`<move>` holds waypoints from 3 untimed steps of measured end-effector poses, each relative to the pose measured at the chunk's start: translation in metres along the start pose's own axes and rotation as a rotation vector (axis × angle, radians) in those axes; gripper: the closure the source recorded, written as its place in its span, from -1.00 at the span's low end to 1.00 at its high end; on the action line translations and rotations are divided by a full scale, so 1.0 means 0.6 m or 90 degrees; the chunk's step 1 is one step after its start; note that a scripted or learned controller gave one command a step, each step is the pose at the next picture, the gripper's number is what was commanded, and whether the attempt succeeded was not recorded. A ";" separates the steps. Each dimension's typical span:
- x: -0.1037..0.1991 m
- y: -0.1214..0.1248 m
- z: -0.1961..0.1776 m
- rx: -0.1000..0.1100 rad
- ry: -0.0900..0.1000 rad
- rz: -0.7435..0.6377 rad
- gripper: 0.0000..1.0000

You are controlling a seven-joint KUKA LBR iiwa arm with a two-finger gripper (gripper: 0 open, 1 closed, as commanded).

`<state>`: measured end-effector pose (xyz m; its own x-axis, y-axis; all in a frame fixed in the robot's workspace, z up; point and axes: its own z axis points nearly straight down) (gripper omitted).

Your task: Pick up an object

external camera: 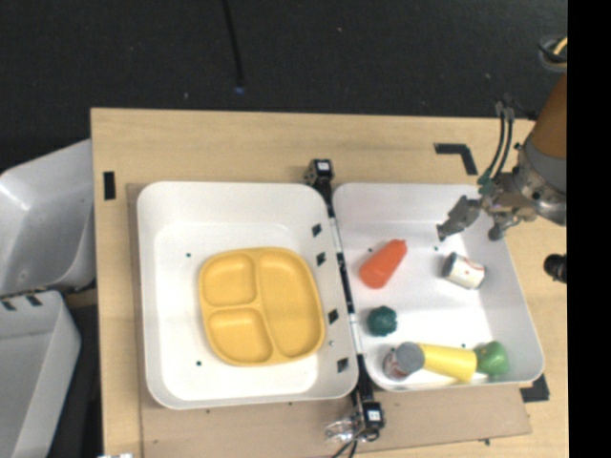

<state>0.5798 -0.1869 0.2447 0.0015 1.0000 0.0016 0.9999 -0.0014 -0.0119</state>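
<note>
The right bin (420, 203) holds an orange carrot-shaped piece (383, 262), a small white cup lying on its side (463, 271), a dark green ball (382, 321), a grey knob (406, 360), a yellow cylinder (449, 362) and a green ball (493, 357). My gripper (476, 218) hangs over the bin's far right part, its two dark fingers spread open with nothing between them. It is above and just behind the white cup, apart from it.
The left bin (162, 256) holds a yellow divided plate (261, 304). A ridge with black clips (336, 275) separates the two bins. The arm's orange band (552, 122) stands at the right edge. Bare floor lies in the right bin's middle.
</note>
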 end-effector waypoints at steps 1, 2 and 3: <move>0.001 0.004 -0.013 -0.008 -0.001 -0.001 -1.00; -0.015 0.001 0.063 -0.006 -0.002 0.000 -1.00; -0.022 -0.004 0.135 -0.006 -0.002 0.000 -1.00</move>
<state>0.5766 -0.2002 0.1638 0.0021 1.0000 -0.0020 1.0000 -0.0021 -0.0031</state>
